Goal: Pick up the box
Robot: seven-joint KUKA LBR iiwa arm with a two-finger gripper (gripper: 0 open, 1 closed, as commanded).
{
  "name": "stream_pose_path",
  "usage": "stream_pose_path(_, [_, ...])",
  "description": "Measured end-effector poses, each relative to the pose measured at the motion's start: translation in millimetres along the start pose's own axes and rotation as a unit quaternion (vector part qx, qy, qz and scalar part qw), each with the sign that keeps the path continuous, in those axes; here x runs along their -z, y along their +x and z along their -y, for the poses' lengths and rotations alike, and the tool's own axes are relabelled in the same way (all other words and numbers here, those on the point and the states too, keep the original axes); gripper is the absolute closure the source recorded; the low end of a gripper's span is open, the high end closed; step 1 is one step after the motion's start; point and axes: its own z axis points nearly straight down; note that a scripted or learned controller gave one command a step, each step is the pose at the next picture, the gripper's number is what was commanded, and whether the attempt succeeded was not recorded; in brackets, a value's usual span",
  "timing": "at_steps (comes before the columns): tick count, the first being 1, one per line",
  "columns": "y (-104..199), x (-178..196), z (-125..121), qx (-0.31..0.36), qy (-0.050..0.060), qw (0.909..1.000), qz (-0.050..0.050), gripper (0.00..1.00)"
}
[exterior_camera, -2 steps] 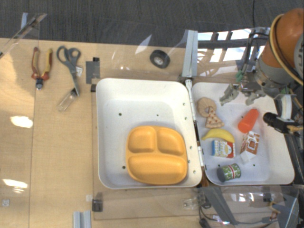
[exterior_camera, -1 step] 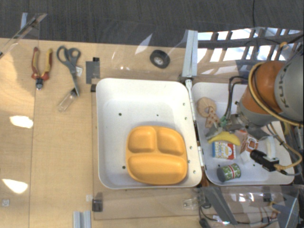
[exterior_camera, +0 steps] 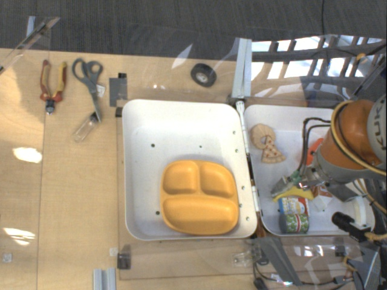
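Observation:
The box (exterior_camera: 294, 216) is small, with a green, white and red print, and lies at the front left of the right bin (exterior_camera: 284, 110). My gripper (exterior_camera: 300, 183) hangs just above the box's far end, under the grey arm and its orange band (exterior_camera: 354, 135), which come in from the right. The gripper's body hides the box's top edge, and I cannot make out whether anything is gripped. A yellow bit (exterior_camera: 283, 190) sticks out to the left beside the gripper.
A pizza-slice toy (exterior_camera: 266, 144) lies at the back left of the right bin. The left bin (exterior_camera: 145, 162) holds a yellow divided tray (exterior_camera: 199, 196). On the bench beyond the bins lie a tape roll (exterior_camera: 203, 74), scissors (exterior_camera: 89, 80) and pliers (exterior_camera: 51, 84).

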Motion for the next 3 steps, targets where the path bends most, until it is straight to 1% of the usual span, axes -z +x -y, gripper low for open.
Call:
stream_pose_path(1, [-68,-2,-39,0.007,0.003,1.0000,0.000,0.00])
stream_pose_path(2, [-13,0,6,0.002,0.001,1.0000,-0.001,0.00])
stream_pose_path(3, [32,0,-5,-0.094,-0.002,0.9955,0.001,0.00])
